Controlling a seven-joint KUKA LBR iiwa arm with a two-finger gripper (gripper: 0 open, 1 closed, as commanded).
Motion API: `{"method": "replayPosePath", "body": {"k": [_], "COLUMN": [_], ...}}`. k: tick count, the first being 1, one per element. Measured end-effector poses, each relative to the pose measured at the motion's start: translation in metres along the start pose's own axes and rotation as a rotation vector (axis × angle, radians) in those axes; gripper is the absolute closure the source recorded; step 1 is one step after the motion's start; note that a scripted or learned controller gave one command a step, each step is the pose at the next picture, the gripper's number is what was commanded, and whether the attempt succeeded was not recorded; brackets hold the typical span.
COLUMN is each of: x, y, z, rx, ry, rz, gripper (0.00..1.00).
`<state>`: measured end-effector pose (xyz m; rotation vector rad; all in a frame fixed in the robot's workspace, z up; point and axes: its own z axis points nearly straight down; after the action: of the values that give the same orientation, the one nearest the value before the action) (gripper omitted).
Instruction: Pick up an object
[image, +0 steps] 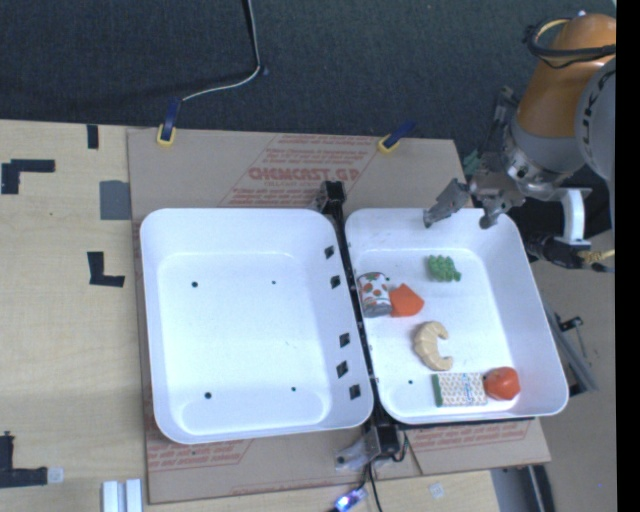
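The two-finger hand (463, 205) hangs open over the right white bin's (535, 310) far rim; the green knobbly toy (442, 267) lies just below, apart.

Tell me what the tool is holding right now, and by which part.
Nothing is held. The tool hangs open above the far rim of the right shallow white bin, with nothing between its fingers; the small green bumpy toy lies apart, below it.

Grey arm (590, 110) — orange band above the wrist — with dark metal jaws.
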<state>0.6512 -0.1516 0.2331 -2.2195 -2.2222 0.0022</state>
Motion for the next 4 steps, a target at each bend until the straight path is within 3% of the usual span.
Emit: {"method": "replayPosePath", "body": {"k": [1,2,3,4], "x": [0.037,0.098,0.046,0.050], "y": [-0.022,-0.051,-0.145,-0.140], "z": [0.028,0.051,0.099,0.086], "rx": [0.004,0.004,0.013,0.003], "ry": [0.001,0.002,0.001,0.002], "rz": [-0.002,-0.005,0.009,0.000], "gripper": [0.00,0.00,0.00,1.00]}}
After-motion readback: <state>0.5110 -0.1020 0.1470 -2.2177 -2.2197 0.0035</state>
